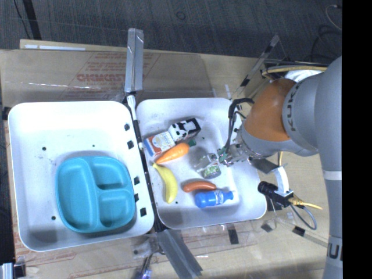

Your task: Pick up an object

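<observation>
Since my gripper (224, 156) hangs near the right bin's (192, 104) right wall, grip state unclear, I should centre squarely over the clear packet (209, 166) before closing.

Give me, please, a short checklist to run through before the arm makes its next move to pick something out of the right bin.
1. Gripper is over the right bin, where the objects lie: ok.
2. A target sits near the fingers: the small clear item with a green label lies just beside them: ok.
3. Something is already held between the fingers: cannot tell, the wrist hides them.
4. Neighbours leave room: the carrot, sausage and blue bottle lie apart from the gripper, but close to the clear item: cannot tell.
5. Blue tray in the left bin is out of the arm's way: ok.
</observation>
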Robot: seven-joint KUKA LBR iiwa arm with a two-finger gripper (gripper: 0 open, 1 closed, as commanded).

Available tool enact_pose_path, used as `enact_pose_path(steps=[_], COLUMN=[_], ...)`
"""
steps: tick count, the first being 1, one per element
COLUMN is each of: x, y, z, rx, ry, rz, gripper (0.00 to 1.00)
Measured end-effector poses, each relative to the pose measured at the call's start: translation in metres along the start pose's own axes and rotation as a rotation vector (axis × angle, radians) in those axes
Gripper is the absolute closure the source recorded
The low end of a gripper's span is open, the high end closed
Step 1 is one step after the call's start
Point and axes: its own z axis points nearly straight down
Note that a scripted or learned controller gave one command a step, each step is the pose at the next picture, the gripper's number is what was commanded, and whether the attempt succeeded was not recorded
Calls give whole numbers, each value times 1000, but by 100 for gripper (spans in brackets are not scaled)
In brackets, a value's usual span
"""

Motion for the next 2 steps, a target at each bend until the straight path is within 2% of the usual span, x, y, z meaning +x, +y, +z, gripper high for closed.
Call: enact_pose_path(steps=[1, 2], x=[0, 32], y=[0, 13], z=[-10, -103], rx=[1, -3], ry=[0, -2], rz=[-4, 116], gripper=[100, 100])
